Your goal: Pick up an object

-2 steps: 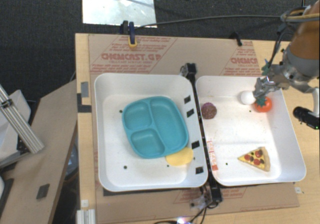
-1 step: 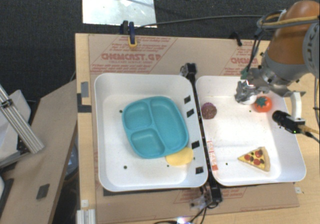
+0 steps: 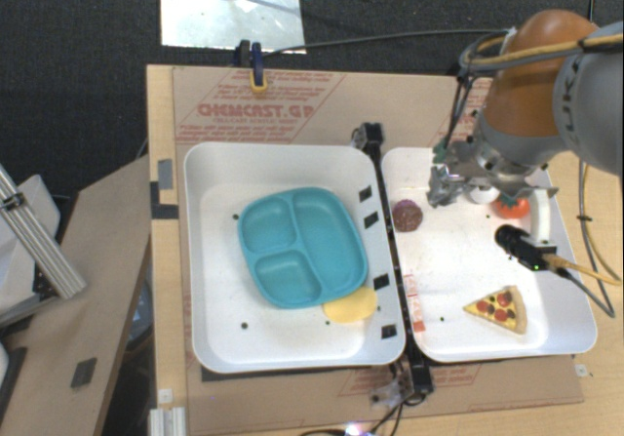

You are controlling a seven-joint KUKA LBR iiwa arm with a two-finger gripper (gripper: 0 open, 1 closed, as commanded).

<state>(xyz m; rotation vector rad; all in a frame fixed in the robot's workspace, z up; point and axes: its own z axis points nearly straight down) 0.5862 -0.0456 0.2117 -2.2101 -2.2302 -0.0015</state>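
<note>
Teal in colour, a divided plate (image 3: 302,247) is seen in the left bin (image 3: 210,229), a yellow piece (image 3: 351,306) tucked under its near edge. In the right bin (image 3: 448,268) a dark red disc (image 3: 407,216) and a pizza slice (image 3: 499,308) are laid well apart. The jaws are held over that bin's far end, near the disc; their state cannot be told.

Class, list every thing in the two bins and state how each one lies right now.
Teal plastic divided plate: flat, face up, in left white bin.
Yellow flat disc: partly tucked under the plate.
Dark red round patty: flat in right white bin.
Toy pizza slice: flat, toppings up, same bin.
Grey metal claw: low over right bin, beside patty.
</note>
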